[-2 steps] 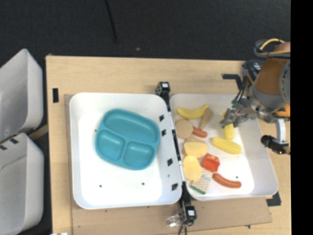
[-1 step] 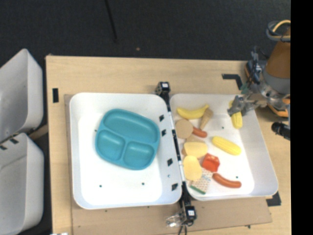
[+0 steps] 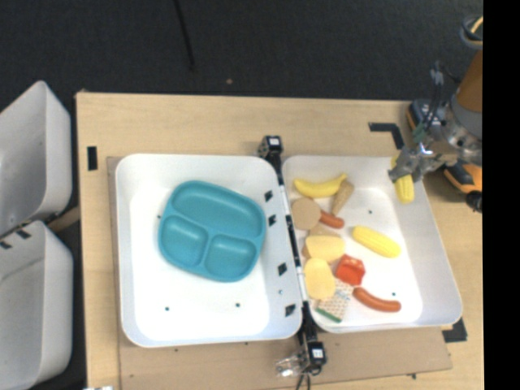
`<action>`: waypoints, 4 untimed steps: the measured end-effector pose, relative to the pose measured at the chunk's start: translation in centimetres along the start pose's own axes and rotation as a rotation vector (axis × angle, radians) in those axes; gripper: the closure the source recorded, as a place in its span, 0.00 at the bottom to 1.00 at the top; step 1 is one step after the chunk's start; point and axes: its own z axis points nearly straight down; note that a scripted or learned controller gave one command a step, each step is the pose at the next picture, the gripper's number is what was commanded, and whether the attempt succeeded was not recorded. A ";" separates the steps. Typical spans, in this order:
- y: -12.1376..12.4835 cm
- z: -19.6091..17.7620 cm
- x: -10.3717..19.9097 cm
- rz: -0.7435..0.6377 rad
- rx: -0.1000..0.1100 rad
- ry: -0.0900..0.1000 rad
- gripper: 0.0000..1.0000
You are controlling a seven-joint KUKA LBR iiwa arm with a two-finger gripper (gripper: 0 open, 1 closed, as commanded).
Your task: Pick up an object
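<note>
With the claw [image 3: 404,171] pinching a small yellow toy corn cob [image 3: 404,188] above the right bin's [image 3: 431,250] far rim, raise it steadily, avoiding any jolt.

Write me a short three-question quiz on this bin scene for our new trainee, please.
1. True or false: the blue divided plate lies in the left bin.
2. What does the gripper hold between its fingers? A) a banana B) a small yellow piece C) a sausage
3. Which food lies nearest the right bin's near edge: the banana or the red sausage?

Key: 1 true. 2 B, the small yellow piece. 3 the red sausage.
</note>
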 end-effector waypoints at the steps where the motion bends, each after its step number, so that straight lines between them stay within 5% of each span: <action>1: 0.1 -2.0 -0.1 -0.003 0.001 0.001 1.00; 4: -3.1 -1.7 13.6 -0.002 0.006 0.004 1.00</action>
